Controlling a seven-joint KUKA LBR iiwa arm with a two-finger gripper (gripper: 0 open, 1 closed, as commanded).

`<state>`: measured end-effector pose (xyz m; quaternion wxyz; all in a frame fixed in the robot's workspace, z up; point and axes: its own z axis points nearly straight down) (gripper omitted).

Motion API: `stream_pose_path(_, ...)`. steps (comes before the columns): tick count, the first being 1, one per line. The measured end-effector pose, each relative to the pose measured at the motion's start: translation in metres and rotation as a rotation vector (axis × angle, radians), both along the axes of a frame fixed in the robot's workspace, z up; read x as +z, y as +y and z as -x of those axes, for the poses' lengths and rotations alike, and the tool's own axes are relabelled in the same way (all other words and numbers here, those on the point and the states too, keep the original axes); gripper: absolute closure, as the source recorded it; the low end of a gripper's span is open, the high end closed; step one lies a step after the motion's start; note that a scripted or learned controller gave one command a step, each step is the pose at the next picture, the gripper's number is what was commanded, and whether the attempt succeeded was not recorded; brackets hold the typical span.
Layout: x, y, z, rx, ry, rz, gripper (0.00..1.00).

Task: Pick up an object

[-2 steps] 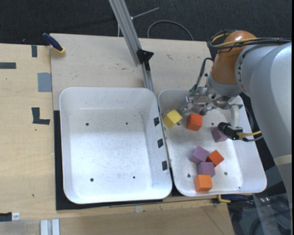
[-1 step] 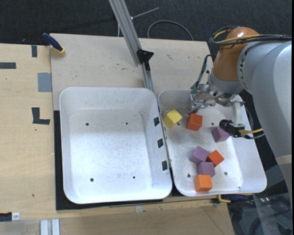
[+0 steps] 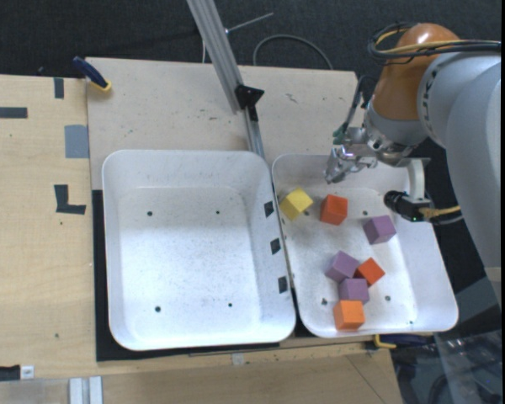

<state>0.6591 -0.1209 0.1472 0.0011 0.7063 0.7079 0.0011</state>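
Orange block (image 3: 334,209) in right bin (image 3: 421,310), hand (image 3: 341,168) poised above

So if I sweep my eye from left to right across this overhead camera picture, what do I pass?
Blue and yellow clamp → left white bin → yellow block → orange block beside it → lone purple block → the arm's orange band.

Two bins sit side by side on the bench (image 3: 34,225); the right bin (image 3: 429,268) holds seven blocks (image 3: 345,268), with the gripper (image 3: 343,165) over its far edge, left bin (image 3: 185,251) beside it
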Motion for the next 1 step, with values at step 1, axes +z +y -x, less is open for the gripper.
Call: stream_pose_path(1,0.0475,0.0089,-0.0046,0.000,-0.001,0.000,1.00)
